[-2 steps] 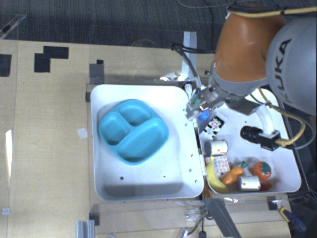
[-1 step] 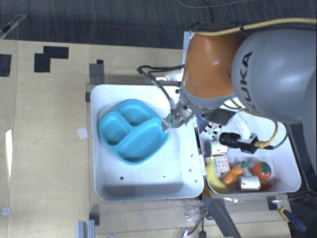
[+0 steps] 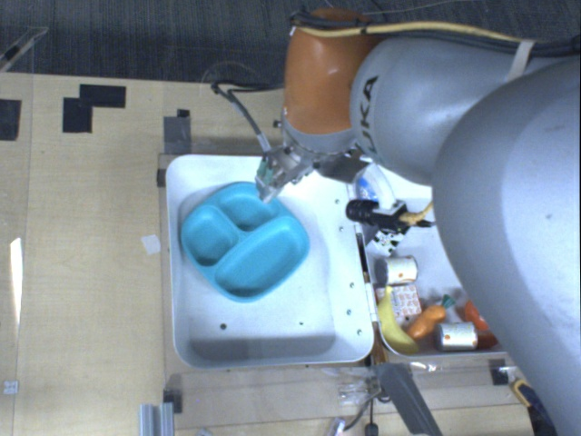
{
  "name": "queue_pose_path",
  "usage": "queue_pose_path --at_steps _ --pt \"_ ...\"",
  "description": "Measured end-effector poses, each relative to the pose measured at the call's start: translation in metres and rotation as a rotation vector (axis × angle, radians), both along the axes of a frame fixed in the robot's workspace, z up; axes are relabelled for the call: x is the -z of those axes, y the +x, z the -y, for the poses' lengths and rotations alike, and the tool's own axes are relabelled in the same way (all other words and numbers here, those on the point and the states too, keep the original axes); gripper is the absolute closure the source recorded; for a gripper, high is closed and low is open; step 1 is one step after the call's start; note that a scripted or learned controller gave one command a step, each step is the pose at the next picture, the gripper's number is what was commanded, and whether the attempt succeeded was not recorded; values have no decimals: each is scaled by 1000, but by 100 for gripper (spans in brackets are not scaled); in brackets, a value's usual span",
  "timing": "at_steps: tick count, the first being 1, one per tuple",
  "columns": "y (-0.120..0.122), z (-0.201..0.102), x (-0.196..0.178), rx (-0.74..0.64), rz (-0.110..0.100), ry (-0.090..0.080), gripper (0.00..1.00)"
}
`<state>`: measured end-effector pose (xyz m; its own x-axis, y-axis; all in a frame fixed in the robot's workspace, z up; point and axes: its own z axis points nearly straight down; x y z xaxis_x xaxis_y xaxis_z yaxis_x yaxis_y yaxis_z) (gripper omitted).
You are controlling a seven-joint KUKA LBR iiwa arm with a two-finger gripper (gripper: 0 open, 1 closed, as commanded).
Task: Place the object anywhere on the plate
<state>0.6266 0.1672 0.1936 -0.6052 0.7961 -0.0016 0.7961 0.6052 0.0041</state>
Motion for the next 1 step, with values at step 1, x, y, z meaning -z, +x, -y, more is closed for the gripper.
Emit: queue_pose_path --at_steps 1 --pt "-63 -29 60 205 -2 1 100"
